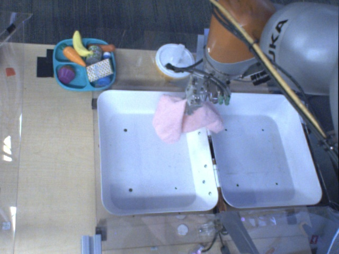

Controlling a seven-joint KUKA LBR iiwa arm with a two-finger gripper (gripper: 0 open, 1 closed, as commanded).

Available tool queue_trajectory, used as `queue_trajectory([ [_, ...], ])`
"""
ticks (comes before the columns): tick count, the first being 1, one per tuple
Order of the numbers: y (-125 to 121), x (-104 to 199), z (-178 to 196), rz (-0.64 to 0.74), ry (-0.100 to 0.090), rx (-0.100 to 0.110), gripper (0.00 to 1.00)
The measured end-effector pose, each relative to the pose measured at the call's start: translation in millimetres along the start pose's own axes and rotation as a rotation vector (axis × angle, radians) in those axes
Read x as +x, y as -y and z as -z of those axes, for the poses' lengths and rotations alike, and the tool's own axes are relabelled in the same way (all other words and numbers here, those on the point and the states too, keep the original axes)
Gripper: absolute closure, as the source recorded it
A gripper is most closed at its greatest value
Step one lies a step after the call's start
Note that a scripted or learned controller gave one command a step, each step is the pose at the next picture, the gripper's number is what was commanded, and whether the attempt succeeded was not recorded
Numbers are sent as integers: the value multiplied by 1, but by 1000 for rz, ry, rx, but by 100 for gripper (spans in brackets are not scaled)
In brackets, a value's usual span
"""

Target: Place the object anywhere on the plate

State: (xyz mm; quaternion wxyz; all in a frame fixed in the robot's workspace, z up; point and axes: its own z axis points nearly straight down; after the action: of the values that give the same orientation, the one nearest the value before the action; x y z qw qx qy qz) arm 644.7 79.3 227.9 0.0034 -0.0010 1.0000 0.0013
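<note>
My bulky grey metal arm (302, 46) bears black "KUKA" lettering, a glossy orange band (235, 23) above the wrist, a yellow-and-black cable (265, 62) alongside, and small metal gripper (206, 97) hardware.

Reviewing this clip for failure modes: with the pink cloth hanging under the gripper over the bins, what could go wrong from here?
1. The pink cloth hangs from the gripper by one edge, so it may slip free.
2. It droops across the divide between the left bin and right bin and could snag on a rim.
</note>
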Motion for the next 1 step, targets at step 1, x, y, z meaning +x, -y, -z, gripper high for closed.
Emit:
queue_trajectory([
  [1,-53,13,10,3,1,-1,100],
])
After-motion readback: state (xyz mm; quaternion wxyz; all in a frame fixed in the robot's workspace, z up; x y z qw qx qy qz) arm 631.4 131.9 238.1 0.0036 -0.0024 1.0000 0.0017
